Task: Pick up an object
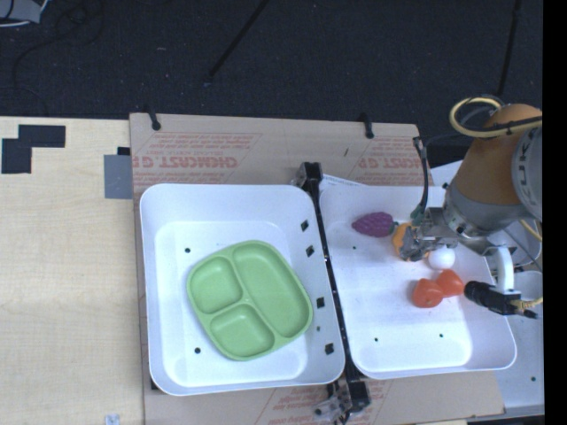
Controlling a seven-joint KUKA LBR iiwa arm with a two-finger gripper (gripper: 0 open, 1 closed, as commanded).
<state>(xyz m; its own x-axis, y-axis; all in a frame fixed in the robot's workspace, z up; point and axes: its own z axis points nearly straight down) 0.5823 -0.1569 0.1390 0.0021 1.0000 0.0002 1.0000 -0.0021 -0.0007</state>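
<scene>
My gripper [414, 246] is low in the right bin [390, 352], near its far right side. A small yellow-orange object [400, 235] lies right against the gripper's left side, partly hidden by it. A white egg-shaped object [440, 258] touches the gripper on its right. A purple object [374, 225] lies a little to the left, apart from the gripper. In front of the gripper sits a red-orange object [433, 290].
The left bin [164, 237] holds a green divided plate [248, 299]. A black divider [323, 273] runs between the two bins. Bare white floor fills the front and left of the right bin.
</scene>
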